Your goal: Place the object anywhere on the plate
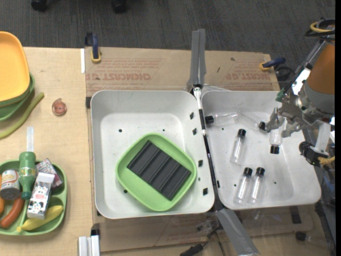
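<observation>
The green plate (156,172) lies in the left bin (106,143) and carries a dark ridged insert. Several clear vials with black caps lie in the right bin (298,191). One vial (275,141) lies just under my gripper (277,127), cap pointing toward the near side. The gripper reaches in from the right, low over the bin's far right part. Its fingers (264,125) stand spread apart on either side of that vial, not closed on it. Another vial (237,145) lies in the middle, and two vials (251,183) lie side by side near the front.
A further vial (224,117) lies at the right bin's far left corner. The divider (205,143) between the bins runs beside the plate. Outside the bins to the left are a tray of toy food (32,201) and stacked yellow-green dishes (10,73).
</observation>
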`<state>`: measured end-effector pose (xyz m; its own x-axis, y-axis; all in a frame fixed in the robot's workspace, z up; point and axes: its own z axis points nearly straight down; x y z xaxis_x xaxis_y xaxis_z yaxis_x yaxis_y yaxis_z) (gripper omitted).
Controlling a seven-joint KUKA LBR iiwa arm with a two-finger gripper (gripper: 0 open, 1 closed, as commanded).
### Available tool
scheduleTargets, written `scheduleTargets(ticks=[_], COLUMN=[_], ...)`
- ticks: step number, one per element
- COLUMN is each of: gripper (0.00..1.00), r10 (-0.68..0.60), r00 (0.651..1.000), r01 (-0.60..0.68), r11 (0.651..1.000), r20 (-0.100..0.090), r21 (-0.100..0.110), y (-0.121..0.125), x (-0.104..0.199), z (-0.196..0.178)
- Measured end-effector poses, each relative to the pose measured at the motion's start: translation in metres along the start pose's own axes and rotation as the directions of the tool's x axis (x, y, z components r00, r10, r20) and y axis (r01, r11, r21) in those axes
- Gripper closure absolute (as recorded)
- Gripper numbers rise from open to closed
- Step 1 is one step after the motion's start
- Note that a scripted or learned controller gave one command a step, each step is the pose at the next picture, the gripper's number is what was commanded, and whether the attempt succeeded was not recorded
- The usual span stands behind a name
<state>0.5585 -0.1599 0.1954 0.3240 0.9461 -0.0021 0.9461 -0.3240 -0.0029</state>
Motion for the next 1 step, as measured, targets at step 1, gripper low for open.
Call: scheduleTargets(ticks=[1], gripper=[0.0], r10=[0.0], r00=[1.0], r01=[0.0], r11=[1.0], r20=[0.0], r21=[0.0], y=[0.0001], x=[0.0], z=[-0.0001])
